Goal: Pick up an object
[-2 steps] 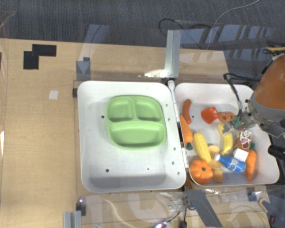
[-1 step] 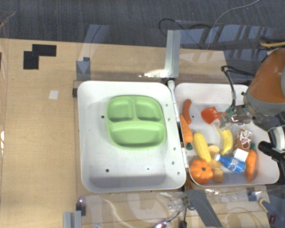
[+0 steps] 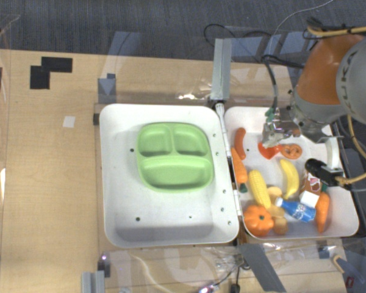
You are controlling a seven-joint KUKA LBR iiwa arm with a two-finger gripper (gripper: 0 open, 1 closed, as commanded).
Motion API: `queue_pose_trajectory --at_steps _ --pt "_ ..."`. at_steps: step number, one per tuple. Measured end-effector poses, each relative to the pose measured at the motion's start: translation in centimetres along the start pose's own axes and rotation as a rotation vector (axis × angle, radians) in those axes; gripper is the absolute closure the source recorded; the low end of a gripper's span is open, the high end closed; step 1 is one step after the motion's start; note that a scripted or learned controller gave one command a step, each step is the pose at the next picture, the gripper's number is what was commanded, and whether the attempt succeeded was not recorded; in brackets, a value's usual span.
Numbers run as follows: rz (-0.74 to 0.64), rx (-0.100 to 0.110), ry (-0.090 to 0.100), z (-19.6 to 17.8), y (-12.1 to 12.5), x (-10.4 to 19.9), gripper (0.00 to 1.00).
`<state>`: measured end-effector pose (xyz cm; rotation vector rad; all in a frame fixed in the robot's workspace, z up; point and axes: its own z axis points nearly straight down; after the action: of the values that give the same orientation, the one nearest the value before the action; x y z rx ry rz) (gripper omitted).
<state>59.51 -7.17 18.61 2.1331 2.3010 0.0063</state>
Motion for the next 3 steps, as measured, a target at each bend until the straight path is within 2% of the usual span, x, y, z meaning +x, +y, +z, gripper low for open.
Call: queue_pose_trajectory --at_steps 1,2,3 --pt "-0.001 0.0 -0.001 0.0 0.0 0.0 0.0" --pt "-0.185 0.002 -0.001 6.1 -2.1 -8.5 0.0" --pt "-0.284 -0.015 -0.01 9.0 0.5 -8.2 0.0"
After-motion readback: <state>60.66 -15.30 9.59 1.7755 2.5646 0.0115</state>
